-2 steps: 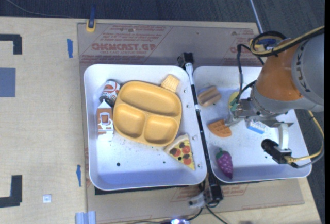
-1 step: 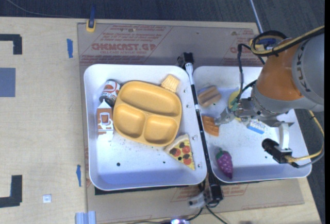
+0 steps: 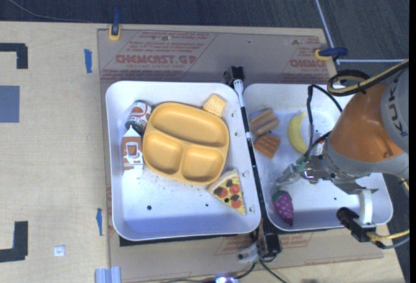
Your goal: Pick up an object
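My gripper hangs low in the right bin, below the orange wrist band, and stands open with nothing between its fingers. One grey finger points left, just above a purple bunch of grapes near the bin's front. Two brown bread pieces lie at the bin's back left. A yellow banana lies beside them, partly behind the arm.
The left bin holds a big yellow divided plate, a pizza slice, a small can, an orange-and-white box and a tan wedge. A black divider runs between the bins. Cables trail around the arm.
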Controlling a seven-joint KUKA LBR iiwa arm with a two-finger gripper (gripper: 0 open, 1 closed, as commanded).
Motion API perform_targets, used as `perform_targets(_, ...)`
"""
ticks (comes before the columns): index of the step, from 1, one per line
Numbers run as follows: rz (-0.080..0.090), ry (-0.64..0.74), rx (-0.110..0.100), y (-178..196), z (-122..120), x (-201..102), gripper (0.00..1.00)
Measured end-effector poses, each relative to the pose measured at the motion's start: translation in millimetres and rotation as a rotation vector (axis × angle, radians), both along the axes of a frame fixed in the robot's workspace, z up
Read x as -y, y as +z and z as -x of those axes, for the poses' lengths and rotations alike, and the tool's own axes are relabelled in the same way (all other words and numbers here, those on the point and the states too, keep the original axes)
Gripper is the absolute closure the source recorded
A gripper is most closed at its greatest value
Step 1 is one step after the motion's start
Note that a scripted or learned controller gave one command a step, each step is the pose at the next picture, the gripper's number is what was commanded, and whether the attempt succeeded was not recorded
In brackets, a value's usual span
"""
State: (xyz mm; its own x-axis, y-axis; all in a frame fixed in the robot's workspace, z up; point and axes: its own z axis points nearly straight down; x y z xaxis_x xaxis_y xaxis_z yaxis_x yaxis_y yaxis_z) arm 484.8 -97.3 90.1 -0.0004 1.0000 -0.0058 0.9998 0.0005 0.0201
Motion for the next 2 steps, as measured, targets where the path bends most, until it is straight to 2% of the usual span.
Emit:
perform_targets(1, 0.011, -0.005, 0.009, 11.2, -1.6, 4.8, 1.0)
perform_targets(2, 0.011, -0.005, 0.008, 11.1, -1.4, 4.7, 0.0)
